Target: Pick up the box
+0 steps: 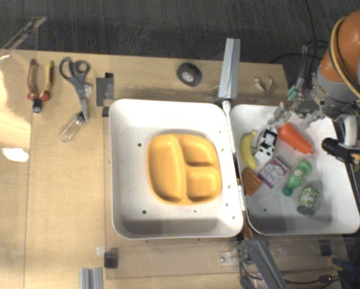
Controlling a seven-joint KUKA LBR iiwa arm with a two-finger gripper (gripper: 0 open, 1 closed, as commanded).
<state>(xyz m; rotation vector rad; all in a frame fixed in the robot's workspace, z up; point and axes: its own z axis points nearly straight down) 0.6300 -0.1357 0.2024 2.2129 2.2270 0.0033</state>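
A small purple box lies flat near the middle of the right bin. A white and black carton stands just above it, beside a banana. My gripper hangs over the bin's far edge, above and to the right of the carton and just beyond the top end of an orange carrot. It is apart from both boxes, and nothing shows between its fingers.
The right bin also holds a brown block, a green bottle and a small can. The left bin bears a yellow divided tray. Scissors, pliers and a tape roll lie on the bench.
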